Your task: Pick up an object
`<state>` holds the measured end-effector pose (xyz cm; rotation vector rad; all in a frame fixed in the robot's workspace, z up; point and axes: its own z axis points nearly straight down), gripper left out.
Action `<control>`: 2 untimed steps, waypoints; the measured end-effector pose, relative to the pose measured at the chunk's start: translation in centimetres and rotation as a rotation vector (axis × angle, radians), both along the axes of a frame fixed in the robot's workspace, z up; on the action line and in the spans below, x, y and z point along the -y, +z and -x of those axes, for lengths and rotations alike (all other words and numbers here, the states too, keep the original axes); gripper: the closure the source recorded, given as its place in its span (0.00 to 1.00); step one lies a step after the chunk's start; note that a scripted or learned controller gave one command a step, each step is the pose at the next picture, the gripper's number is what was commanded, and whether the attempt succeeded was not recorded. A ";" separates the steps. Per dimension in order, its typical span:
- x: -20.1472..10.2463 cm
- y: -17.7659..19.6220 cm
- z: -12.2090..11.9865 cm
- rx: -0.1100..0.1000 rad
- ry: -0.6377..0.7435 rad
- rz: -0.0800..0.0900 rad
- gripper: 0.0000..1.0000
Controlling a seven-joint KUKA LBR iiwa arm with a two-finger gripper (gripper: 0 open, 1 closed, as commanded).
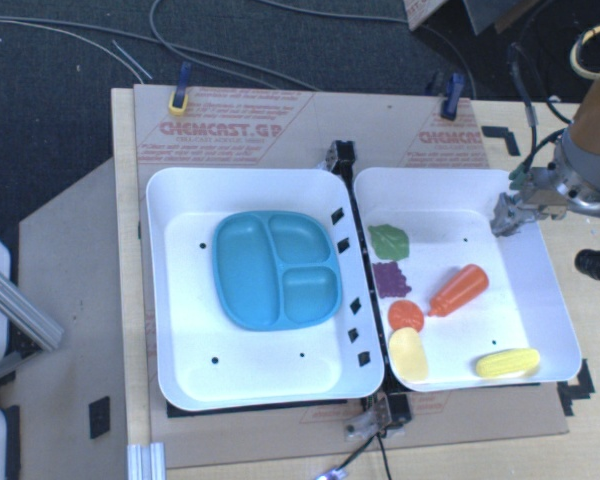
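Six toys are lying in the right bin (555,313): green (388,240), purple (391,279), carrot (459,289), tomato (406,315), lemon (408,354), corn (507,363). Tray (276,269) is sitting in the left bin (180,298). Gripper (507,218) is hovering at the far right rim, grip state unreadable. Approach step; next calls for descending onto one toy.

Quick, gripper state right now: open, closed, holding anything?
Gripper: cannot be told; it sits over the right bin's far right edge, with nothing seen held.
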<state>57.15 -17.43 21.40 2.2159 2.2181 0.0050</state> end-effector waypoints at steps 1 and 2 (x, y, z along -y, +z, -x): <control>0.5 5.5 0.8 0.000 -0.001 0.000 1.00; 0.5 8.3 0.7 -0.002 0.000 -0.001 1.00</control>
